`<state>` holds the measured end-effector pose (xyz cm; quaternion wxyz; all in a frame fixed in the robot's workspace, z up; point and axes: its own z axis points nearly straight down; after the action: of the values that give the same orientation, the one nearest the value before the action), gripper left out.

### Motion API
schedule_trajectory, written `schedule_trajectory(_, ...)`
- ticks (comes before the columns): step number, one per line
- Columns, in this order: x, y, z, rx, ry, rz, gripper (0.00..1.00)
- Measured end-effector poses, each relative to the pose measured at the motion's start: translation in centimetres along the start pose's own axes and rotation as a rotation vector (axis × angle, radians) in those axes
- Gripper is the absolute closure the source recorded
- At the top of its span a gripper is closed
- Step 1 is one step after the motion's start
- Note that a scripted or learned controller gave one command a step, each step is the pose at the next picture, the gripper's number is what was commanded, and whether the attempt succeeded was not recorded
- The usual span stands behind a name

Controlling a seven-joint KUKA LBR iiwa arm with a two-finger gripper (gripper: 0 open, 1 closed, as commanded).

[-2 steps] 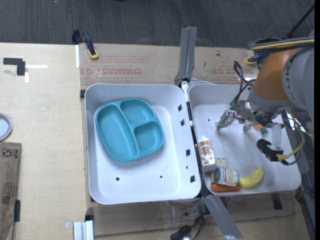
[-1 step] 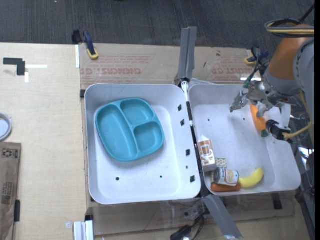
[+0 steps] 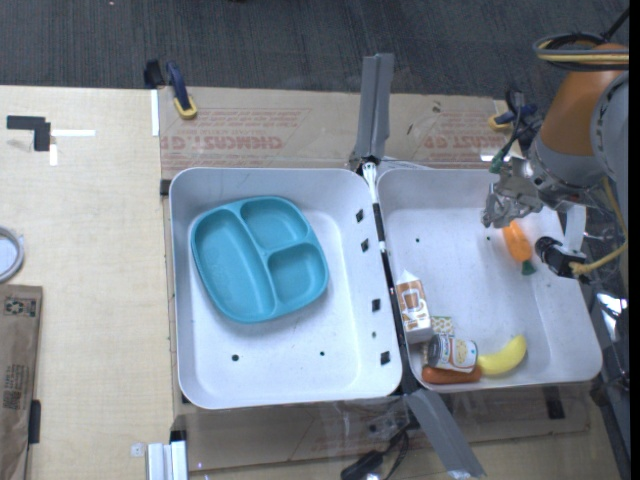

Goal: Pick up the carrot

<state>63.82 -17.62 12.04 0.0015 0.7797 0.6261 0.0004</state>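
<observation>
I see two smooth white bins: the left bin (image 3: 200, 368) holds a glossy teal three-section plate (image 3: 260, 258), the right bin (image 3: 440, 258) a small carton (image 3: 412, 306), a can (image 3: 452, 352) and a curved yellow banana (image 3: 503, 356). The carrot (image 3: 517, 240), a stubby bright-orange taper, lies at the right bin's three o'clock wall. The gripper (image 3: 503, 208) hangs just at its eleven o'clock; I cannot tell how the claw stands.

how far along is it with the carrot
Done: the arm has reached into the right bin, and its gripper sits right above the carrot near the bin's far right side. In hand: closing in on the carrot; whether it is gripped cannot be told from this view. Left: a sure grip and the lift, since the carrot looks low in the bin. The banana and blue plate lie untouched.
</observation>
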Motion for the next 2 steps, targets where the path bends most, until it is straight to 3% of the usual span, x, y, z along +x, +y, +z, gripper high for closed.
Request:
schedule_trajectory(1, 7.6, -2.5, -10.9, 0.002, 0.000, 0.048, 1.00)
schedule_trajectory(2, 2.9, -6.2, -1.1, 0.006, 0.001, -0.142, 1.00)
